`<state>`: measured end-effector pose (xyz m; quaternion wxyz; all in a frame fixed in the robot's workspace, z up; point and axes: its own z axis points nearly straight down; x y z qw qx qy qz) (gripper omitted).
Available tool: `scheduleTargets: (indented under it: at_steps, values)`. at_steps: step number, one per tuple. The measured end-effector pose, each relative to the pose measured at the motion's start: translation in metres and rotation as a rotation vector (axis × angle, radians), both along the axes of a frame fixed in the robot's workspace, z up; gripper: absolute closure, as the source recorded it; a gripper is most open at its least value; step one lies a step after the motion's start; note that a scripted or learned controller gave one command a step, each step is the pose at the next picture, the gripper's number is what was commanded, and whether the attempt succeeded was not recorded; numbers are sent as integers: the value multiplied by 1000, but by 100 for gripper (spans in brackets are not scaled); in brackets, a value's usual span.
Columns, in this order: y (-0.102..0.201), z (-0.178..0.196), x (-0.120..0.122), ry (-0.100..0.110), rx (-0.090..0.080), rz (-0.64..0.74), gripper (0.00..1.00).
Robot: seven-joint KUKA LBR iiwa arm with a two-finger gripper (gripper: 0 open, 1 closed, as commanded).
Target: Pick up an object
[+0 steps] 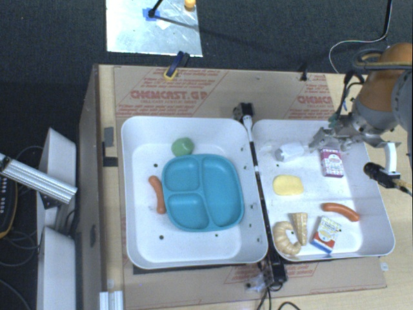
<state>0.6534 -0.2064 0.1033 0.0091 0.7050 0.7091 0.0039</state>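
My gripper point(334, 141) hangs over the back of the right bin point(381, 202), open, with nothing between its fingers. Just in front of it a small pink carton point(332, 163) lies on the bin floor. To its left lies a white-grey lump point(288, 152). Further forward are a yellow block point(288, 185), an orange-red sausage point(340, 210), a croissant point(284, 236), a beige cone point(299, 224) and a red, white and blue carton point(327, 233).
The left bin point(139, 173) holds a blue divided plate point(202, 192), a green ball point(182, 146) behind it and an orange sausage point(157, 193) at its left. A ridge point(256, 173) separates the bins. Cables trail around the arm point(381, 89) at the right.
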Motion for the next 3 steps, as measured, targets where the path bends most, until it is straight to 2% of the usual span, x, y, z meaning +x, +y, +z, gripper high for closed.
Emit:
scheduleTargets:
  at_steps: [1,2,3]
  values:
    - [-1,-13,-5,4,0,-2,0]
    - [-2,0,-3,-4,-2,-1,100]
    - [-2,0,-3,-4,-2,-1,0]
